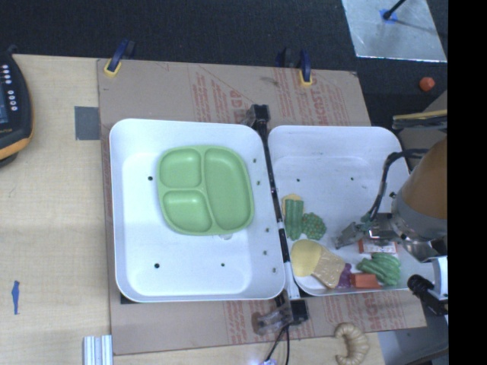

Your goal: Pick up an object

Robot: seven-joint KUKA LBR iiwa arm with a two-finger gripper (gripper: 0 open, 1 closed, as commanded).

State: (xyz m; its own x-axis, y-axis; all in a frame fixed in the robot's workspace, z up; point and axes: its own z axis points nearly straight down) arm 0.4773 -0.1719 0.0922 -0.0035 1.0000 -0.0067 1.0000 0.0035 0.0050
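The right bin (335,147) holds several small toy foods along its near side. A yellow-green piece (293,206) and a green broccoli-like piece (313,225) lie near the divider. Nearer the front lie a yellow round piece (304,255), a tan cracker-like piece (329,269), a purple bit (345,277), an orange-red piece (364,281) and a green ribbed piece (382,267). My gripper (352,233) reaches in from the right, low over the bin, just right of the broccoli piece and above the green ribbed piece. The arm (426,192) hides the bin's right wall.
The left bin (129,204) carries a green divided plate (205,188). A black clamp (260,115) sits at the divider's far end. Blue and yellow clips (304,68) pin the cardboard. A handheld controller (11,105) lies at the far left, and a tan curled object (351,343) lies in front of the bins.
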